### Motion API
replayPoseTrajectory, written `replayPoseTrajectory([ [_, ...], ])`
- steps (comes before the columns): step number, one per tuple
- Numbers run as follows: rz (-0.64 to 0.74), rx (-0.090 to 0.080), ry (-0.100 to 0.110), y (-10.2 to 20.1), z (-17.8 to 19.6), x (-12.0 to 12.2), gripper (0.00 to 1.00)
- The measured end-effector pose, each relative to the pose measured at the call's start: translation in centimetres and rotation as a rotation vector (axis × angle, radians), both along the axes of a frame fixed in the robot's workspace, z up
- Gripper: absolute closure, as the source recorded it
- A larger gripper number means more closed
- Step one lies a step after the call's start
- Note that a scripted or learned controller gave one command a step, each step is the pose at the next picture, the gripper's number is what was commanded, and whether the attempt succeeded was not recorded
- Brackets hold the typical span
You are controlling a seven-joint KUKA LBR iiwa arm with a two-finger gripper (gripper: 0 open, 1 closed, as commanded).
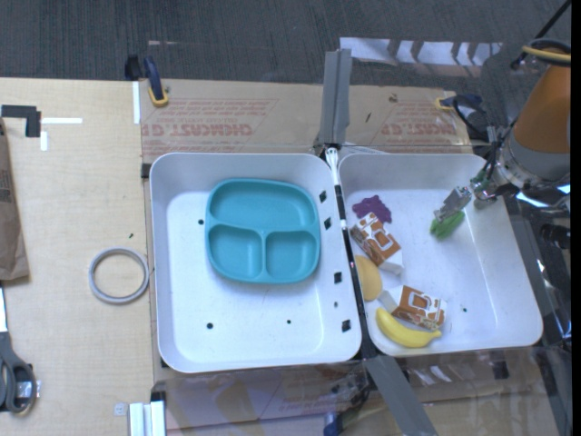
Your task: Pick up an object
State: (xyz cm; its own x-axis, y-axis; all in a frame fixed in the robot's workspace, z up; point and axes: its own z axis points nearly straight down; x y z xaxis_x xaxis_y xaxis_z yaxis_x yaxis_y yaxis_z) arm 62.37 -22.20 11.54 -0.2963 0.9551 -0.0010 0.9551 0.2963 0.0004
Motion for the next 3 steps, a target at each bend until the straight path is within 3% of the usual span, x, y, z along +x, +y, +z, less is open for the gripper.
replayPoseTrajectory([
  [1,-0.166,0.000,0.000,1.8,3.3,-2.1,0.00],
  [2,0.156,-0.004,-0.009,3.6,-1.8,-2.9,0.00],
  [3,0.208,-0.005,-0.009,1.8,-1.8,2.1,0.00],
])
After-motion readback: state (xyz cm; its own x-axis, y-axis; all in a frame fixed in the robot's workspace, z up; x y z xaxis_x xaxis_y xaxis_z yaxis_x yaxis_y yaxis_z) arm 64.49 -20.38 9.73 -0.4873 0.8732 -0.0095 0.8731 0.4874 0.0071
